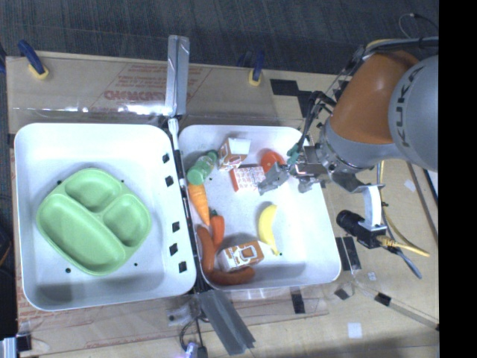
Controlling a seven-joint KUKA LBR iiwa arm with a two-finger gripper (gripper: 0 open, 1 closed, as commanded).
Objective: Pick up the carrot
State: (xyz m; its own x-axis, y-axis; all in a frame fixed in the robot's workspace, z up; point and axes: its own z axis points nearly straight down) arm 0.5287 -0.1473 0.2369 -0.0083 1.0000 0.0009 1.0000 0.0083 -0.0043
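The carrot (198,202) is orange and tapered. It lies along the left wall of the right bin (317,222), just below a green item (200,168). My gripper (287,183) hovers over the right bin's upper right part, well to the right of the carrot, beside a red vegetable (270,157). Its two grey fingers (270,182) stand apart, open, with nothing between them.
Around the carrot lie a smaller orange piece (217,227), a brown sausage (207,256), a small carton (242,254), a banana (267,227), a red-and-white packet (247,177) and a white box (235,148). The left bin (30,274) holds a green divided plate (93,220).
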